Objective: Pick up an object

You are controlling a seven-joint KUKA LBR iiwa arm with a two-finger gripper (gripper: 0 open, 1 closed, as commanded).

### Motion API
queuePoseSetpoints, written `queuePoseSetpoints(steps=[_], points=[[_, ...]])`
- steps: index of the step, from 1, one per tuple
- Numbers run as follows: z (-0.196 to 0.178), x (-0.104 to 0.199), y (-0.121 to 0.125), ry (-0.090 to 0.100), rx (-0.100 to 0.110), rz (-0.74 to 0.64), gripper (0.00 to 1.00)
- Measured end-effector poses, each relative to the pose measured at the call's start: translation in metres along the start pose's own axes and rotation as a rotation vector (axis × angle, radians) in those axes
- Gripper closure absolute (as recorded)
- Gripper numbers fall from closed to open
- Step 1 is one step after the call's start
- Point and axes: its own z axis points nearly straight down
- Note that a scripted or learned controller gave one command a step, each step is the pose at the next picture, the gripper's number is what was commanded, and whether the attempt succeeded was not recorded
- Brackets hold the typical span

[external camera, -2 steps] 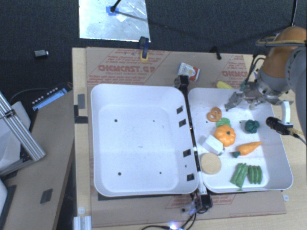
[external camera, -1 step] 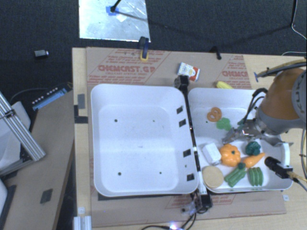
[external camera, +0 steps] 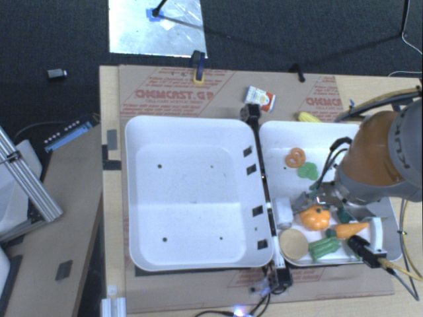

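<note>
The tan round piece and green toy lie at the right bin's near edge. My gripper hovers above the orange toy; I can't tell the jaws' state. Approach step; next, descend squarely.

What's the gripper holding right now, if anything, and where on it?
Cannot be told. The gripper sits low in the right bin, right above the orange round toy and beside the carrot, but no object is visibly held.
</note>
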Motion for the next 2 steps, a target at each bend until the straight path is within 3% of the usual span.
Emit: queuePoseSetpoints(steps=[1, 2], points=[[-0.011, -0.003, 0.003, -0.003, -0.006, 0.003, 1.0], [-0.105, 0.092, 0.038, 0.001, -0.015, -0.009, 1.0]])
